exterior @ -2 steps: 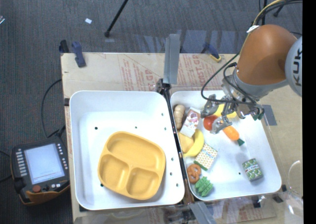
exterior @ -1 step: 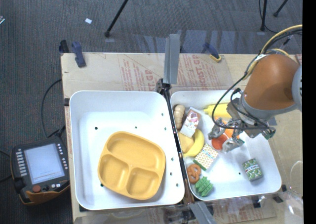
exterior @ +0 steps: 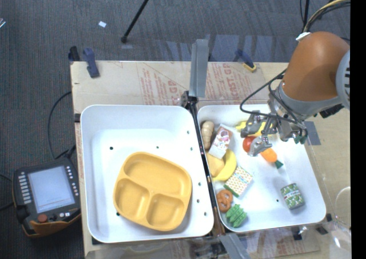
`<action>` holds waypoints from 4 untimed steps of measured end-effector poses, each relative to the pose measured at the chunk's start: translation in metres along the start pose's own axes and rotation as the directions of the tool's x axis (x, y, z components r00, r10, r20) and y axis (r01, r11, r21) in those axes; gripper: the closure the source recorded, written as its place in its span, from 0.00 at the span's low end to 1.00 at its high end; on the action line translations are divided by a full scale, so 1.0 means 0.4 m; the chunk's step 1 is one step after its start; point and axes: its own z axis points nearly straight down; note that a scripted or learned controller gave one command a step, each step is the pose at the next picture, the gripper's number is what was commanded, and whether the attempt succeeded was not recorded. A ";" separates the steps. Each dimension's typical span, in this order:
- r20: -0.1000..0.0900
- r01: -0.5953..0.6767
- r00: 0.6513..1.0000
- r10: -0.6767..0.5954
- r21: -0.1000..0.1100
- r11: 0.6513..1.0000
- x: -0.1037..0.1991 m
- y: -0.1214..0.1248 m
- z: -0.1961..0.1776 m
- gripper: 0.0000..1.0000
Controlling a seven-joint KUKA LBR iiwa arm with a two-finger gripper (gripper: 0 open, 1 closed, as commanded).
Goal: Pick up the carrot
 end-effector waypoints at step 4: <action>-0.008 0.145 0.989 -0.145 -0.007 0.989 0.040 -0.148 0.230 1.00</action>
